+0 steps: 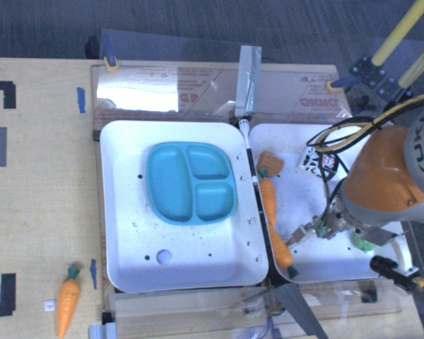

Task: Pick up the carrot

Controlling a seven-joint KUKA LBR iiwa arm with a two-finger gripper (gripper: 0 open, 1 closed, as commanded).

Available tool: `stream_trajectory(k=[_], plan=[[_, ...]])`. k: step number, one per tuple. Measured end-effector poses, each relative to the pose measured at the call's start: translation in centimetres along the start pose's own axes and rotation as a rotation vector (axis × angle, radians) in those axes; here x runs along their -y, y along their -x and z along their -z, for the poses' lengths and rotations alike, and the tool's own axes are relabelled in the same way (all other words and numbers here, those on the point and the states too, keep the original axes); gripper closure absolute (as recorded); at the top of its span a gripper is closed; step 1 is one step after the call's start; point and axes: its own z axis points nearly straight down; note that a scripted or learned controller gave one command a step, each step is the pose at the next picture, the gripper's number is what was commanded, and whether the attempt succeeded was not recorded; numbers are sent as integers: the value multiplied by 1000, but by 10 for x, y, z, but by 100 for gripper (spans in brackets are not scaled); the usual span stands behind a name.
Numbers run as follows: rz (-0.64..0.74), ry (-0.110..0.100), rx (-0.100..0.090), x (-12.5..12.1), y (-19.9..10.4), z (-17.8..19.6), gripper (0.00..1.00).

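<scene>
The carrot (272,221) lies in the right bin (318,260), pressed along that bin's left wall, right of the frame's centre. Its long axis runs nearly top to bottom in the picture, leaning slightly rightward toward the lower end, which sits close to the bin's lower left corner. A small brown piece (270,164) sits just above its upper end, touching or nearly so.

The end effector (300,233) hangs over the same bin, lower right of centre, with the arm (385,175) and its orange band behind it to the right. Its tip points left, toward the lower half of the carrot, and stands just to the right of it, near but seemingly apart. Whether the fingers are spread or pressed together I cannot tell: the parts are small and tangled with cables. Nothing is visibly pinched.

So the move to come turns on a short leftward approach. As the carrot hugs the wall, one finger would likely need room between carrot and wall, which looks tight; closing across the short axis seems the better bet.

A second carrot (68,299) lies on the desk (35,189) at the lower left, well apart from the arm. The left bin (127,260) holds a blue tray (191,182).
</scene>
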Motion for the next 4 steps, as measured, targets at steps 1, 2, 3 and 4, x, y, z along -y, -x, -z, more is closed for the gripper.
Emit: stream_trajectory(k=[1,2,3,4], plan=[[253,0,-4,-90,-63,98,0],[239,-5,-4,-11,-33,107,0],[357,-9,-9,4,0,28,0],[518,-2,-5,1,0,0,0]])
